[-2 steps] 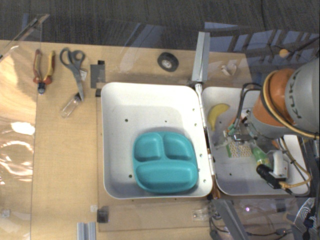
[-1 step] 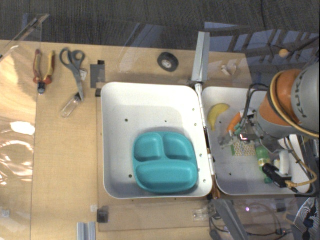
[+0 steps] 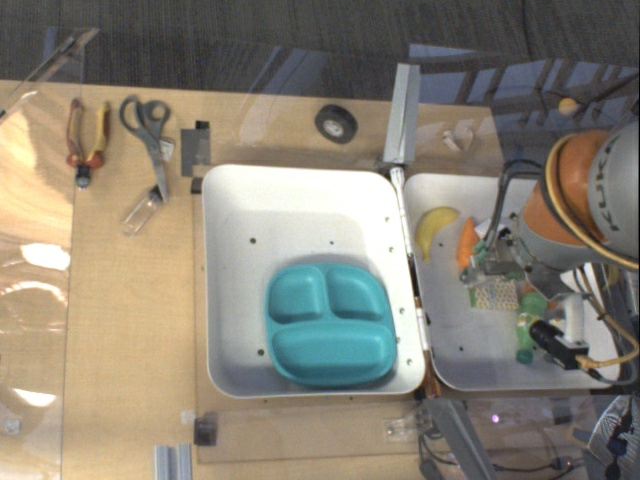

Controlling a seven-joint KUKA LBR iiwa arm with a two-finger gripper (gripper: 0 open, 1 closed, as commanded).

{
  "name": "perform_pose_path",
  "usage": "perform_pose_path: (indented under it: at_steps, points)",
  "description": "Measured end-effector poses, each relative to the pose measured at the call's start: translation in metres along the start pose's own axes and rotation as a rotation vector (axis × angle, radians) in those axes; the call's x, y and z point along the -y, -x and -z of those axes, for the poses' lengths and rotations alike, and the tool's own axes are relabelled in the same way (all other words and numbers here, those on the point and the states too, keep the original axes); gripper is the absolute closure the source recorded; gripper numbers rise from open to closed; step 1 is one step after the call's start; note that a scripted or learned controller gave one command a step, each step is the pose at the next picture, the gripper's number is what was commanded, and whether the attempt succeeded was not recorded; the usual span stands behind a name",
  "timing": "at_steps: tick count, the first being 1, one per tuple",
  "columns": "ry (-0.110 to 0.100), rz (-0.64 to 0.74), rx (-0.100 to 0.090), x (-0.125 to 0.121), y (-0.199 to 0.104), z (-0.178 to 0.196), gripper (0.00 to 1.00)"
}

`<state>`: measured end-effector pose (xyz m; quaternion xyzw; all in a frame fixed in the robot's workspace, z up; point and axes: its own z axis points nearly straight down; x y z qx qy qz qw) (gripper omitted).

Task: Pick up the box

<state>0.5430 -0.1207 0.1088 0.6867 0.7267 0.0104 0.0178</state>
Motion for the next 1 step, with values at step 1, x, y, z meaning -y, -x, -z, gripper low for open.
perform_pose_path:
  at_steps: [1]
  points:
    - [-0.031,0.186,-0.013,0.0032,-0.0361,0.1169,1.0]
